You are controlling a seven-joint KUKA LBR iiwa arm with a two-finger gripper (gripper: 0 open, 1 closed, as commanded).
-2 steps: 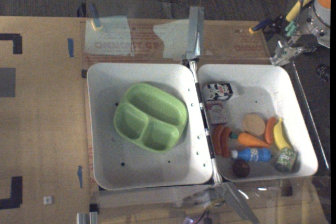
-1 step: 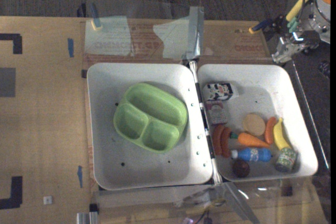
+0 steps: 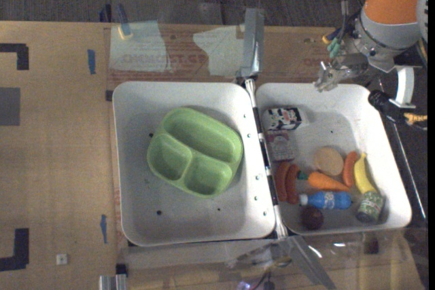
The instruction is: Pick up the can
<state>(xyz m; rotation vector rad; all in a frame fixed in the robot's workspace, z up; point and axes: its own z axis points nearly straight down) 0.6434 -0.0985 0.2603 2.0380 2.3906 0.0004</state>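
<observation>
The can (image 3: 370, 206) stands nearly upright in the near right corner of the right bin (image 3: 394, 146), its round top tilted slightly; it is a short metal cylinder with a green label. The gripper (image 3: 327, 80) hangs over the bin's far edge, holding nothing; how wide its jaws stand I cannot tell.

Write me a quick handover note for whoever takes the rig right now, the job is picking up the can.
Gripper: above the far edge of the right bin, holding nothing that I can see; whether it is open or shut is unclear.
Can: in the right bin's near right corner, beside the banana and just right of the bottle.
Left bin: holds a green tray.
Done: nothing yet; the can is untouched.
Left: move over the can, descend, grasp and lift, probably taking care around the banana.
</observation>
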